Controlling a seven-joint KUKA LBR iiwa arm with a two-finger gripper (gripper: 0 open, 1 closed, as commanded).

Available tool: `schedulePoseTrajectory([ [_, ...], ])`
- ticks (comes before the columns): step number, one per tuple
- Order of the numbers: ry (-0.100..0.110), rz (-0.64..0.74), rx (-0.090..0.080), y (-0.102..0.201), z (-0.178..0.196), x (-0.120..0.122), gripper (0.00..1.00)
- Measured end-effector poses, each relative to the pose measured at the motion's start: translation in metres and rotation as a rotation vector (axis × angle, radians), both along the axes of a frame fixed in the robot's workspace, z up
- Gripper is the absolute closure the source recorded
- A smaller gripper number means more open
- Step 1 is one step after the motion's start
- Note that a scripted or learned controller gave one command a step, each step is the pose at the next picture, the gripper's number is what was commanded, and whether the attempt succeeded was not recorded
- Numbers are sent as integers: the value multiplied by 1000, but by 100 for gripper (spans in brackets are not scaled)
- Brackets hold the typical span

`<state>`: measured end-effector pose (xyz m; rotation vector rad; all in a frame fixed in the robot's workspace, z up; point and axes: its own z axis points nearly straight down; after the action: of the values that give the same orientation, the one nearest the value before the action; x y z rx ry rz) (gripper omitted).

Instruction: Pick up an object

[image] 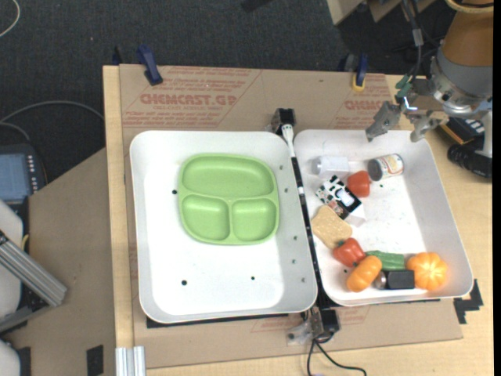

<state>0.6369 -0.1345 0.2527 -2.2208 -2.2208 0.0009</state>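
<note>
Gripper point(401, 125) hangs over the far edge of the right bin point(450, 210), fingers spread apart with nothing between them. The arm point(467, 45) enters from the upper right. Right bin contents: a small jar point(387, 166) lying on its side nearest the gripper, a red tomato point(358, 184) just beside it, a black-and-white patterned item point(338, 194), a slice of bread point(330, 225), a red pepper point(348, 251), a green vegetable point(385, 259), a small orange squash point(364, 273), a dark block point(400, 280) and an orange pumpkin point(427, 270) along the near edge. Left bin point(153, 233) holds a green divided plate point(229, 198).
</note>
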Motion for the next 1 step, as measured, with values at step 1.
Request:
schedulePoseTrajectory([
  [1, 15, -3, 3, -14, -172, -19, 0],
])
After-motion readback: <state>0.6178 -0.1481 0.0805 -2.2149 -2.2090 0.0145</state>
